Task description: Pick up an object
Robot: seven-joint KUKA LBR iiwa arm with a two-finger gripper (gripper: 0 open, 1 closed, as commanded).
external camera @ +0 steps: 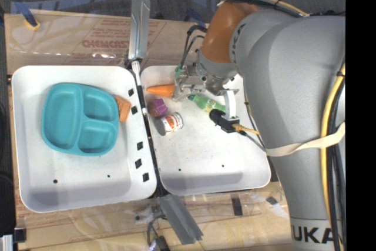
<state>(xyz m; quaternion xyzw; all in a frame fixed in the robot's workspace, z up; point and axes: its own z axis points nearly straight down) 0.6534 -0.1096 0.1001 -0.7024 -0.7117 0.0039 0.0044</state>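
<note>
Camera view, looking down at a slant on two shallow white bins side by side. Left white bin (pixel 35 185) holds a turquoise plastic tray with three compartments (pixel 80 118); a small orange-brown wedge-shaped piece (pixel 124 107) lies touching the tray's right edge, close to the divider between the bins.

Right white bin (pixel 200 176): the grey arm with its orange band (pixel 226 29) reaches in from the right, and the two-finger gripper (pixel 189 86) is down in the bin's far left part. Just to the gripper's left lies an orange carrot-shaped toy (pixel 160 90), close against it; whether it is touched I cannot tell. A green translucent object (pixel 205 103) lies just below and right of the gripper. Whether the claw is spread or pressed together cannot be told from here. Nearer the viewer, a small purple object (pixel 157 106) and a red-and-white can lying on its side (pixel 172 123) sit close together near the divider. A black cable fitting (pixel 222 121) hangs beside the wrist.
</note>
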